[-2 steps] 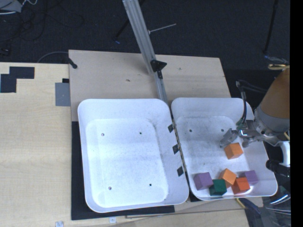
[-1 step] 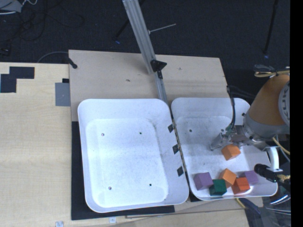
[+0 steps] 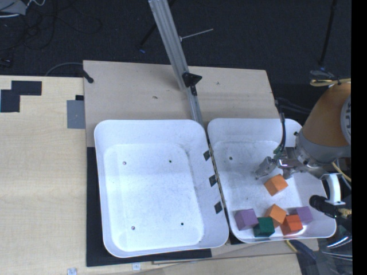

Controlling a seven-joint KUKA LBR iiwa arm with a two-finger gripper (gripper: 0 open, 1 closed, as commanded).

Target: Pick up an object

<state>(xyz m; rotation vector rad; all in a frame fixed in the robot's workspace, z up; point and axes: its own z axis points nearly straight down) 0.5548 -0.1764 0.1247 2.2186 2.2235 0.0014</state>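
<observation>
My gripper hangs low over the right bin, near its middle right. An orange block lies just below and in front of it, very close to the tip or touching it. At the bin's front edge sits a cluster of blocks: a purple block, a green block, a second orange block, a red-orange block and a smaller purple block. The arm's wrist hides part of the bin's right side.
The left bin stands beside the right one, with black clips along their shared edge. A slanted metal rail rises behind the bins. Cables and black hardware sit at the right.
</observation>
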